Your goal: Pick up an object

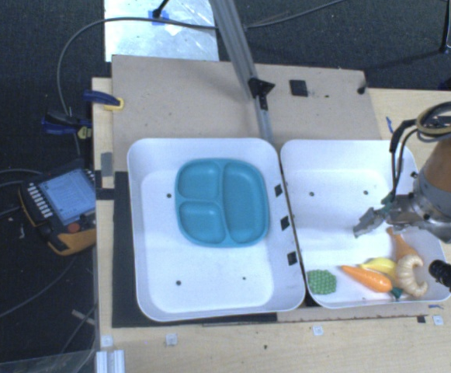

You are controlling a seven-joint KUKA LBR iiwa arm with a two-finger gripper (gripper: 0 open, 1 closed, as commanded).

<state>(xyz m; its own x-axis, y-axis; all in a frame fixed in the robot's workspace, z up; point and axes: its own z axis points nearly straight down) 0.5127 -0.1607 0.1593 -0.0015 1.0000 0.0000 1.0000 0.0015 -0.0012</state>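
Note:
Several toy foods lie in the front right corner of the right bin (330, 169). They are a green bumpy piece (322, 281), an orange carrot (367, 277), a yellow banana (379, 265), a beige curled piece (411, 274) and an orange wedge (402, 245). My gripper (367, 223) reaches in from the right, low over the bin floor, just above and left of the banana. It has nothing visibly in it. The grey wrist and orange band (446, 169) rise behind it at the bin's right side.
The left bin (151, 239) holds a blue divided plate (223, 202) in its upper middle. A grey pole (237, 37) slants over the bench behind the bins. Cables, clamps and a handheld device (62, 208) lie off the bench at left.

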